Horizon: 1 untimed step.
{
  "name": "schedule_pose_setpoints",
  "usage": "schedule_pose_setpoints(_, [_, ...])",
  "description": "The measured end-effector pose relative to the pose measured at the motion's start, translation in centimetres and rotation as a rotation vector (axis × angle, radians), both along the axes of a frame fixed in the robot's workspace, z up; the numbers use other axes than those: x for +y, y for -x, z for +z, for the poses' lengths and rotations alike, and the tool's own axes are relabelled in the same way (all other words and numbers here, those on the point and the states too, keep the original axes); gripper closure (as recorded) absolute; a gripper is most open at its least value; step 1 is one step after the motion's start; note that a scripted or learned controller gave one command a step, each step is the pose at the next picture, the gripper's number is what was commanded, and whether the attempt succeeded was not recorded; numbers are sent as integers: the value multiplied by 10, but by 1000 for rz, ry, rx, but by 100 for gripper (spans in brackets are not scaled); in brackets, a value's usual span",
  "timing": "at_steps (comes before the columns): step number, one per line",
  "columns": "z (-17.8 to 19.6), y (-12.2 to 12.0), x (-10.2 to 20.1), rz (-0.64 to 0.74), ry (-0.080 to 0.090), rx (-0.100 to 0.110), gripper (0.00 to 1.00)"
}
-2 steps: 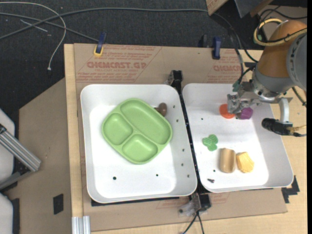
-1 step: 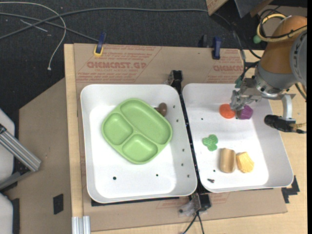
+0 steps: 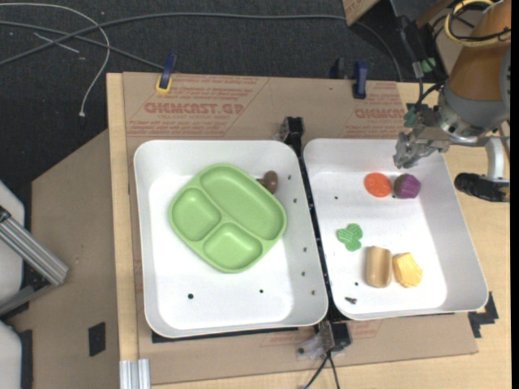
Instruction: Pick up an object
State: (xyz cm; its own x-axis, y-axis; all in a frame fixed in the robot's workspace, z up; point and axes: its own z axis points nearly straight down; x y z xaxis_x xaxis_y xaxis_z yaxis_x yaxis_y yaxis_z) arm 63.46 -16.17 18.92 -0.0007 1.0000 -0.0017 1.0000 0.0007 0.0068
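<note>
gripper [image 3: 405, 159] at right bin's [image 3: 462, 241] far edge | grip state: cannot tell, view too blurred | purple object [image 3: 407, 186] just below it, apparently untouched | orange object [image 3: 377, 185] beside that

Pretty even overhead light, kinda soft overall. The two shallow white plastic bins [image 3: 231, 310] come out bright, nearly blown out, with only faint shadows under stuff. Small objects look slightly fuzzy, low-res.
</note>
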Motion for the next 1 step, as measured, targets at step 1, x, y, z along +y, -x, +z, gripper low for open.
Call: schedule_pose_setpoints(1, [46, -2, 0, 1, 0, -1, 100])
